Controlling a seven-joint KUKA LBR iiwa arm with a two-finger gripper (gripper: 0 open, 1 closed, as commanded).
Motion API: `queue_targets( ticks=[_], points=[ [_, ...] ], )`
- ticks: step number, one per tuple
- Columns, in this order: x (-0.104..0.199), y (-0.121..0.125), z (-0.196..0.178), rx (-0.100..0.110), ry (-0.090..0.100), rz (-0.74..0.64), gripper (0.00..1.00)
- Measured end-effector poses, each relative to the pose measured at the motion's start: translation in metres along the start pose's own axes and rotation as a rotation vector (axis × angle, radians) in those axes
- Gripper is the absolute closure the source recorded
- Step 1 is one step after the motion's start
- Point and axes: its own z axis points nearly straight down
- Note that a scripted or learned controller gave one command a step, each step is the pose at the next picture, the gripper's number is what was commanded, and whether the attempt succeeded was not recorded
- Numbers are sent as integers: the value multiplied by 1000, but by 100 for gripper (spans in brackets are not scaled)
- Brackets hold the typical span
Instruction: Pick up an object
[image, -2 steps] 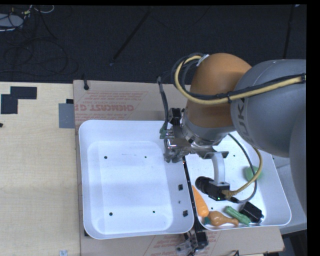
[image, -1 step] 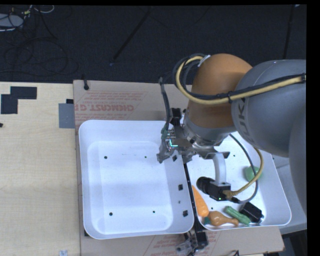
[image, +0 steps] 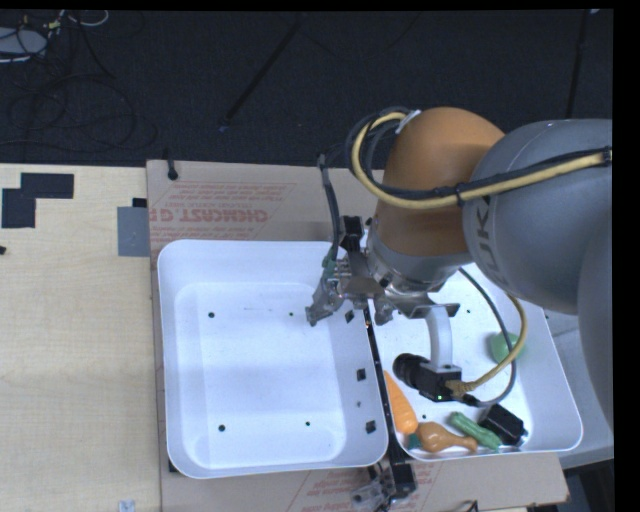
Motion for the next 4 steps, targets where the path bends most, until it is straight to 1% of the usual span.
queue_targets(
  ticks=[1, 2, 3, 4],
  points=[
    [24, -37, 159, 16, -2, -1, 0],
    [52, 0, 52, -9, 2, -2, 0],
    [57, 34, 151, 4, -2, -1, 0],
    [32, 52, 77, -4, 0, 2, 0]
  ],
)
